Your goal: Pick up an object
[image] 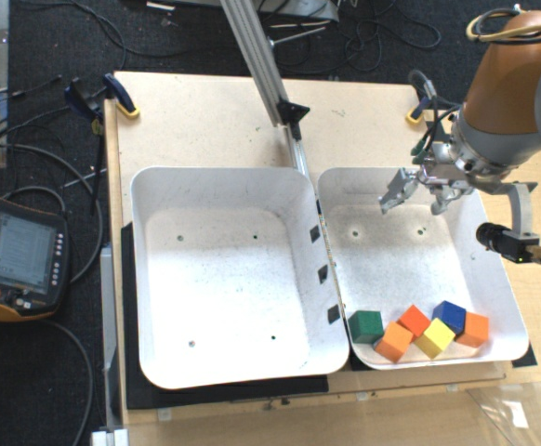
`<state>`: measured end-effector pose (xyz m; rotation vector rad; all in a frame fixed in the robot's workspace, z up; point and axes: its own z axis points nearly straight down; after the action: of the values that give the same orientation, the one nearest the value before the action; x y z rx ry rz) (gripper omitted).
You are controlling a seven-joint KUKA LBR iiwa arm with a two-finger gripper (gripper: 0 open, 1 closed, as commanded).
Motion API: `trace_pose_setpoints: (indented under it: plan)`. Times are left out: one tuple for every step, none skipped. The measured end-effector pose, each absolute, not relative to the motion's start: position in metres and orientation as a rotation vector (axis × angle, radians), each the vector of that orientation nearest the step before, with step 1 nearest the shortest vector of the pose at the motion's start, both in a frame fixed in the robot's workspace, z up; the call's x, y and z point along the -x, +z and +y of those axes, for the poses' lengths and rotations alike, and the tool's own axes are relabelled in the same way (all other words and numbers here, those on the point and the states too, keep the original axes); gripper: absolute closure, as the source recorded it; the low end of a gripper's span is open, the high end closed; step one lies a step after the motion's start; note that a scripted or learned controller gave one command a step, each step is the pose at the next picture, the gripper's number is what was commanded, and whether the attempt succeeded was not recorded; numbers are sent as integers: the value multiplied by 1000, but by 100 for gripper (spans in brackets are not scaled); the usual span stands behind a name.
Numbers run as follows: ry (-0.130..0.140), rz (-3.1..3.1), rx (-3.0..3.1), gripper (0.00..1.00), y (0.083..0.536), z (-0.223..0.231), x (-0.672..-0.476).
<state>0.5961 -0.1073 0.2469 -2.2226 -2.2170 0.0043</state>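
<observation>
White moulded plastic, smooth and lightly speckled, forms two shallow bins with rounded corners, set side by side on a pale fibreboard bench [215, 119]: the left bin [159, 249] and the right bin [363, 240], their inner rims touching along the middle. Six small blocks, matt and hard-edged, are gathered at the near edge of the right bin: a green cube [366, 324] at the left of the group, an orange cube [414, 321], a second orange cube [395, 342] nearer the rim, a yellow cube [435, 338], a blue cube [450, 315] and an orange block [474, 329] at the right end; most are seen touching a neighbour, the green one standing slightly apart. Grey metal and an orange band make up the arm [508, 82], which is seen entering from the right. Its gripper [419, 191] is held above the far part of the right bin, with the two fingers spread wide and nothing between them; one finger [393, 191] is angled toward the left. The cluster of cubes lies well apart from the gripper, toward the near rim of the same bin. A slanted aluminium rail [252, 45], a handheld control pendant [19, 258] with a grey screen, and black cables [57, 156] on dark flooring are recorded around the bench.
</observation>
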Motion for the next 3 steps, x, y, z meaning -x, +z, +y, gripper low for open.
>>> trace_pose_setpoints:
  plan:
    - [4,-2221,2218,0,200,-94,-593]
    - [-2,-2228,2218,0,195,-80,-621]
    - [2,-2215,2231,0,233,-139,-567]
